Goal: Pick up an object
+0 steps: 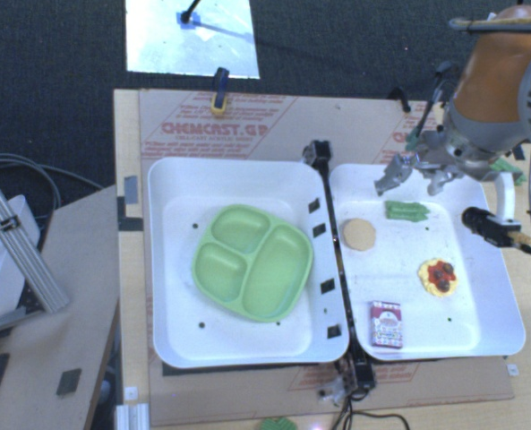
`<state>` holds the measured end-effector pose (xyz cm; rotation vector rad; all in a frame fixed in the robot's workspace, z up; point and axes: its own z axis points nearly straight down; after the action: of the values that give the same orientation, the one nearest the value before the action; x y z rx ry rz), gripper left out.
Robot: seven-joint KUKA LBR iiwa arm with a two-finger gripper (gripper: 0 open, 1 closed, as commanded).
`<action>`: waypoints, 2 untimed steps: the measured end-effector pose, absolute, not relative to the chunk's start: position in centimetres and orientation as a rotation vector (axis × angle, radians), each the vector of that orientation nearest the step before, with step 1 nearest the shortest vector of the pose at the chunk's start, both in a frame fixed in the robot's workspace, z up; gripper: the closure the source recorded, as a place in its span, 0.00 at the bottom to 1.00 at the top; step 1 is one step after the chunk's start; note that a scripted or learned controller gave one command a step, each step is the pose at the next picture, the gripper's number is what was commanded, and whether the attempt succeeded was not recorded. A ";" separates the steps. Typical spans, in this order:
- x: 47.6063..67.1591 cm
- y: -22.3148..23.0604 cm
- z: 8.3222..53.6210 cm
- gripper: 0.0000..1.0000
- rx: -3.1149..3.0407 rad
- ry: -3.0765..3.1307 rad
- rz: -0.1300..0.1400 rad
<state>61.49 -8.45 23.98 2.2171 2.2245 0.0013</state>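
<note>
Jaws spread apart and empty, hanging over the right white bin (498, 325); below them you see a green leafy toy piece (406, 210), a round tan cookie (359, 235), a yellow-and-red toy pizza (439, 276) and a small red carton (386, 323). Left bin (171, 240): green divided plate (252, 262).

Landmark: right bin (493, 330).
Green piece (406, 210): flat, far side.
Tan disc (359, 235): flat, left edge.
Yellow-red item (439, 276): centre-right.
Red-white carton (386, 323): flat, near edge.
</note>
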 end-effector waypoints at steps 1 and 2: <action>53.8 -2.3 23.7 0.00 2.215 2.234 -0.001; 54.2 -2.6 24.8 1.00 2.215 2.224 0.006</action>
<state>54.21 -2.64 24.80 2.2151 2.2239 0.0059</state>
